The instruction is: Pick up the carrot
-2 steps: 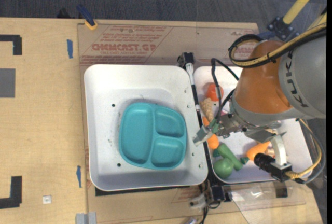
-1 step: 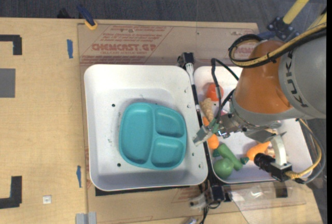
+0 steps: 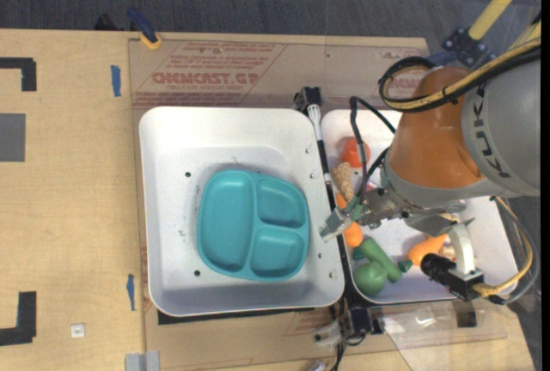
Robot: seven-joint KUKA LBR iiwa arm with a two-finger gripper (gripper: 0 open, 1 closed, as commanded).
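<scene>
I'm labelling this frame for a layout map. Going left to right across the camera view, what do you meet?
Blue tape strip → left white bin → teal divided plate → gripper → green toy vegetable → orange band of the arm.

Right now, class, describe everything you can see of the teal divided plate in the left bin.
The teal divided plastic plate is a rounded rectangle, smooth and matte, moulded into three compartments: one large at its left, two smaller at its right. It lies flat, right way up and slightly turned, on the floor of the left white bin, nearer its right wall.
</scene>
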